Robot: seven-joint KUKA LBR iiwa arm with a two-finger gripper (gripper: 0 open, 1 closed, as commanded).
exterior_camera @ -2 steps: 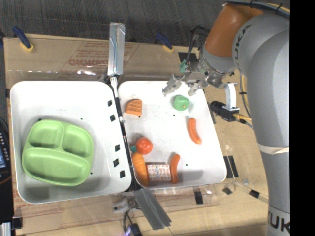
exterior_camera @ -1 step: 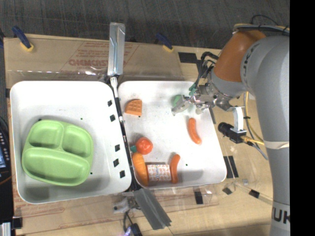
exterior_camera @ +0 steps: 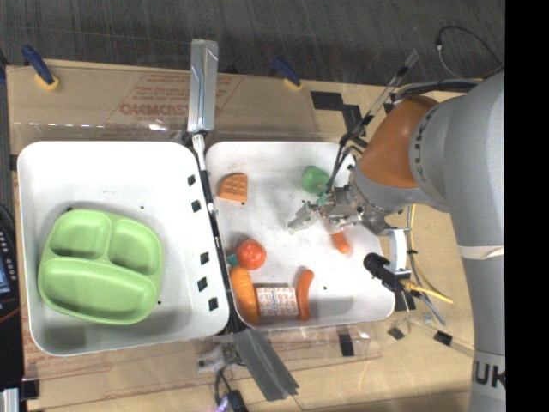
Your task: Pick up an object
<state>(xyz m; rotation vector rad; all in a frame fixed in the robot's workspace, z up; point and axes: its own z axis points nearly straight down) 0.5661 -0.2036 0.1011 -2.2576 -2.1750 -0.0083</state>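
Bench carries two white bins; toys crowd the right bin (exterior_camera: pixel 283 157). We see the gripper (exterior_camera: pixel 302 220) low over bare floor, fingers seemingly parted, holding nothing, likely lining up a pick.

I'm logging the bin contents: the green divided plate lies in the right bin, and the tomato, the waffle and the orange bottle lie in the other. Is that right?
Not quite. The camera view shows the green divided plate in the left bin, alone. The tomato, the waffle and the orange bottle lie in the other, the right bin, where the tool reaches in.
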